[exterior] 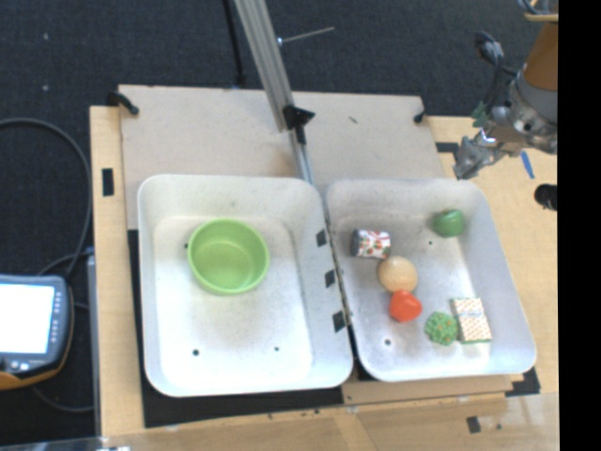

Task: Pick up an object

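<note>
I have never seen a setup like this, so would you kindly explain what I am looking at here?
One camera looks down at a slant on a bench with two shallow white bins. The robot arm, grey and orange, reaches in at the upper right; its end effector hangs just outside the right bin's far corner, with nothing seen in it. The left bin holds a green bowl. The right bin holds a green ball, a small can, a beige ball, a red piece, a bumpy green ball and a small box. The job is picking one up.

arm point(535, 73) cropped at right edge, pincer point(467, 165) state unclear
</note>
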Robot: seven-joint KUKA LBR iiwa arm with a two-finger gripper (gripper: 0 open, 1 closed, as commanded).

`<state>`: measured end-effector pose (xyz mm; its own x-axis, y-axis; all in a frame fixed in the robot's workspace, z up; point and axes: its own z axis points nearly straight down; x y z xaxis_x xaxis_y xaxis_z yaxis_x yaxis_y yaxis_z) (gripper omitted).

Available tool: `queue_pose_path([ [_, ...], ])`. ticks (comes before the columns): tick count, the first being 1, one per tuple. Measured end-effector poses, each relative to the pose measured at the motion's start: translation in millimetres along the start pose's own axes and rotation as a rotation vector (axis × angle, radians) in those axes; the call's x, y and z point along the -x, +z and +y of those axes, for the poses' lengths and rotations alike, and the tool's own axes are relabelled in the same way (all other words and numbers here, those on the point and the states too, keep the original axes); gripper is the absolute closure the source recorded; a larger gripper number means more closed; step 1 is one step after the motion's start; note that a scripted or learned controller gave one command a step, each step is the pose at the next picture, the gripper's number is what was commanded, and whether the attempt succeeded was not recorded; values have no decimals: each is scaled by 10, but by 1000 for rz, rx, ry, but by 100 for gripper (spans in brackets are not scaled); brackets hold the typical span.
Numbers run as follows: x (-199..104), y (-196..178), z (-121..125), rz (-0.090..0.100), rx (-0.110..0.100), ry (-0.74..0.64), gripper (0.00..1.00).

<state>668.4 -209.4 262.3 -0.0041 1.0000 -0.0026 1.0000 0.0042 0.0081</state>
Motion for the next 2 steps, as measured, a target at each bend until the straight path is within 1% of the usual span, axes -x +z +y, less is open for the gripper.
queue_pose_path([
  [1,-447,119,-204,2,-9,0,100],
  [2,-862,208,-477,2,-9,0,100],
])
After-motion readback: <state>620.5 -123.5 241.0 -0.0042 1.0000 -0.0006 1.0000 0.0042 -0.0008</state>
